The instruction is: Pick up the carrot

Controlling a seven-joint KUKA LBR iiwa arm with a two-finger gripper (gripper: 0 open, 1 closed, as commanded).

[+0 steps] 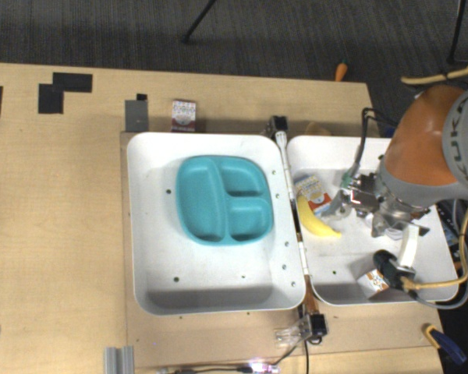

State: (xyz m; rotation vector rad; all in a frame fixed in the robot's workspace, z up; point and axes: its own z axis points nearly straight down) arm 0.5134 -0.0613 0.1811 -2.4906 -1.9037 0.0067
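Observation:
My gripper hangs low over the middle of the right bin, reaching in from the right. Its grey wrist and orange band cover much of that bin's middle and right side. Just left of the gripper lies a yellow banana, close to the gripper's tip. Whether they touch I cannot tell. A small printed packet with red on it lies just above the banana. Anything under the wrist is hidden.
A teal divided plate sits in the left bin. A small dark can-like object lies at the right bin's front edge, near a yellow cable. A small box stands on the bench behind the left bin.

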